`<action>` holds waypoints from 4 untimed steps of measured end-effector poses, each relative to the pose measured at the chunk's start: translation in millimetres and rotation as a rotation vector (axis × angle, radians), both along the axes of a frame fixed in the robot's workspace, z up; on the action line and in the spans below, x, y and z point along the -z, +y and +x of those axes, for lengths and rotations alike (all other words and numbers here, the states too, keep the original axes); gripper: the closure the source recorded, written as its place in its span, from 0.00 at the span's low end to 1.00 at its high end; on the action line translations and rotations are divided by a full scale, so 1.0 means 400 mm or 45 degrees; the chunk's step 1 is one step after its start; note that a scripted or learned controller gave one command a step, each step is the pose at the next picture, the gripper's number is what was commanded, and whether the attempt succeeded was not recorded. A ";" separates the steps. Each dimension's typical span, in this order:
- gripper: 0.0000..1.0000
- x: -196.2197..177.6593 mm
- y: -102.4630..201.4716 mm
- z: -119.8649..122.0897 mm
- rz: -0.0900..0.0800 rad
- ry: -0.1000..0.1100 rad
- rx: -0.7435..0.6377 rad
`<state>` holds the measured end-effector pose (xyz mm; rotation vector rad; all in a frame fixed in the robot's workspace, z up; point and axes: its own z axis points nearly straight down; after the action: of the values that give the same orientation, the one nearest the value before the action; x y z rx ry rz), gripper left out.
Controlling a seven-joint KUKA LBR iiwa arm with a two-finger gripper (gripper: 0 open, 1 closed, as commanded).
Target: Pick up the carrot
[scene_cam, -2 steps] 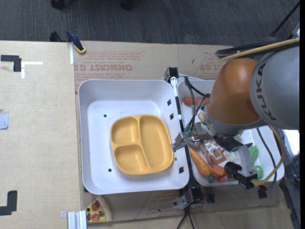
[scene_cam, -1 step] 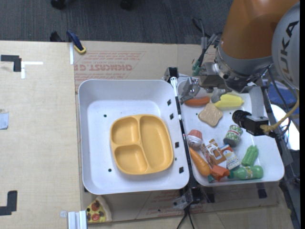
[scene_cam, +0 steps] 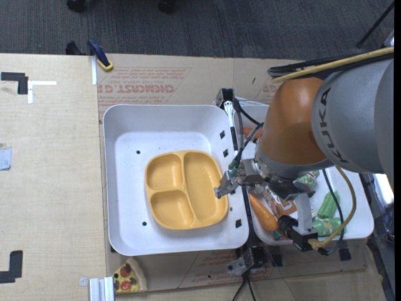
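Note:
The carrot (scene_cam: 264, 217) is an orange stick lying in the right bin (scene_cam: 351, 234), near that bin's front left corner. Its upper end is hidden under the arm. The arm's orange band and grey wrist cover most of the right bin. My gripper (scene_cam: 233, 180) pokes out at the left of the wrist, low over the divider between the two bins, a little up and left of the carrot. Nothing of the carrot shows inside it.
A yellow three-compartment plate (scene_cam: 186, 189) lies in the left bin (scene_cam: 125, 137). Green packaged items (scene_cam: 328, 207) sit in the right bin, right of the carrot. A toy pizza slice (scene_cam: 125, 278) lies on the bench in front of the left bin.

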<state>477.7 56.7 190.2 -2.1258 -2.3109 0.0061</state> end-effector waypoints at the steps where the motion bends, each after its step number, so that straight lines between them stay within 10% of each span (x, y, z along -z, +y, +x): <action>1: 0.00 -0.056 -0.114 0.169 0.000 -0.006 -0.167; 2: 0.00 -0.110 -0.279 0.173 -0.001 -0.007 -0.397; 4: 0.00 0.139 -0.450 0.281 0.001 -0.004 -0.026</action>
<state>590.2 -123.2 134.5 -2.1030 -2.3340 0.0015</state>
